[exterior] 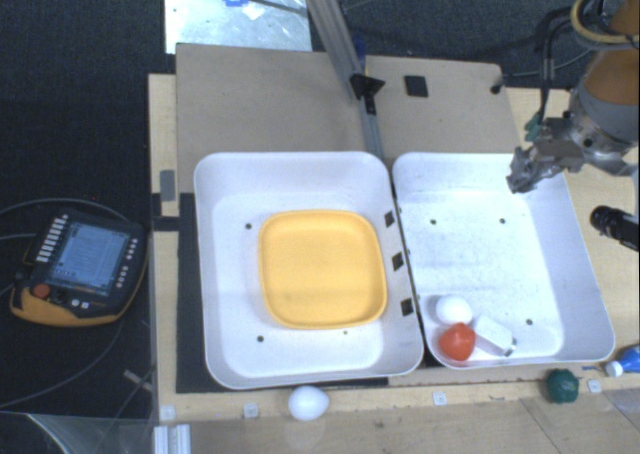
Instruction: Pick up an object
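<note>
The gripper (525, 174), whose opening cannot be told, is seen well apart from the red ball (457, 342), which lies toward the near-left corner from it and is judged light, smooth, liable to roll, and best taken across its middle.

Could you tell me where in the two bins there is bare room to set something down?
The right white bin is bare across its upper and middle floor, below the gripper. Its near corner is crowded: a white ball, a red ball and a white block. In the left white bin, the yellow square plate leaves only narrow margins.
</note>
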You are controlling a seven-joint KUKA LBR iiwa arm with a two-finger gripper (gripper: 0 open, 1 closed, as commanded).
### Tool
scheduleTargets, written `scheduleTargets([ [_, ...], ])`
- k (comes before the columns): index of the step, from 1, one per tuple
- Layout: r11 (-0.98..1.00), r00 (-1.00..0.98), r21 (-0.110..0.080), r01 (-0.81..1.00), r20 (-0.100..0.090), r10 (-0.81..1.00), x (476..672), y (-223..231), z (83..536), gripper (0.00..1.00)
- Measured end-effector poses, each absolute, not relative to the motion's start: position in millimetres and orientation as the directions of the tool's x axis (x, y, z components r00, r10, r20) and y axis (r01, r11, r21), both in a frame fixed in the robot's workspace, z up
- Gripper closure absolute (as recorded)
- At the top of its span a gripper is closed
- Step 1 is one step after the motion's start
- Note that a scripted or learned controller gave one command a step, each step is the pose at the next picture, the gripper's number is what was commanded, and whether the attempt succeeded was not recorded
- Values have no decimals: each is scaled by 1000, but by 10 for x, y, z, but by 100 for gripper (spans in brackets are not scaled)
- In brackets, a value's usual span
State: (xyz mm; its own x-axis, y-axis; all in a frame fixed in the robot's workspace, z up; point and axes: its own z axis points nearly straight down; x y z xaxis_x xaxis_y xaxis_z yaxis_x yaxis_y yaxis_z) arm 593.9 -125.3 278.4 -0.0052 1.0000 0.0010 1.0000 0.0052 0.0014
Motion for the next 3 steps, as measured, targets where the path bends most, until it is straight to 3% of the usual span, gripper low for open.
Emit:
scheduleTargets([
  [1,4,-4,1,1000,0,1000,6177,-800,2652,100],
  [3,5,-5,1,1000,0,1000,6301,260,2549,100],
])
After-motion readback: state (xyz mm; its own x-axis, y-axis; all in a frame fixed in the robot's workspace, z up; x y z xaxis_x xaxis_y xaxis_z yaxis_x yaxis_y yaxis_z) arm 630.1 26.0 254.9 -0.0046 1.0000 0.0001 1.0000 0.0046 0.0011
